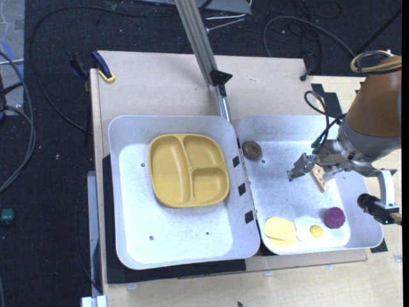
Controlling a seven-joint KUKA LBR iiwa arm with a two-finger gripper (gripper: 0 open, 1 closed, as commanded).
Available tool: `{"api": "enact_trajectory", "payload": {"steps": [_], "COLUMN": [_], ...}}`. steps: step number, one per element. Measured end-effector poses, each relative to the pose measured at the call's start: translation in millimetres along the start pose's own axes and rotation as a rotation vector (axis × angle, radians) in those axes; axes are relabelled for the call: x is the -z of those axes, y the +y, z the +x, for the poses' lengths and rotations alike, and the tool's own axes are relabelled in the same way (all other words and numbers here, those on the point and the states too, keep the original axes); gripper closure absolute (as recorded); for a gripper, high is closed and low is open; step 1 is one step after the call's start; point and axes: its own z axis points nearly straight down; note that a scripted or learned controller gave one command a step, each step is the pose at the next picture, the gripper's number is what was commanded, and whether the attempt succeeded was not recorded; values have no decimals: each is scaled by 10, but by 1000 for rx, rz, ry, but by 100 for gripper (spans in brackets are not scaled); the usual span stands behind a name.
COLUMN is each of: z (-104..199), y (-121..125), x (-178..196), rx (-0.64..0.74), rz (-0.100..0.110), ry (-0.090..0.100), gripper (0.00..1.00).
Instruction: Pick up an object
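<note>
I see one gripper [311,169] over the right bin [281,126] — can't tell its grip — pale orange wedge [318,180] just beside it; one purple ball [333,217].

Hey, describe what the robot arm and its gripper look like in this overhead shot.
The arm enters from the right as a bulky rounded body, orange-brown on top with a grey section below it. Black cables loop along its left side, and a yellowish ring sits at its upper end. The gripper is a small grey metal assembly with dark, pointed fingers, and a pale orange piece shows beside them.
</note>
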Motion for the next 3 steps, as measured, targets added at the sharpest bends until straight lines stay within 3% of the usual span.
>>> {"api": "enact_trajectory", "payload": {"steps": [2,3], "z": [50,45], "y": [15,25], "x": [-869,-742], "rx": [1,-1], "rz": [-2,-7], "ry": [0,-2], "gripper": [0,100]}}
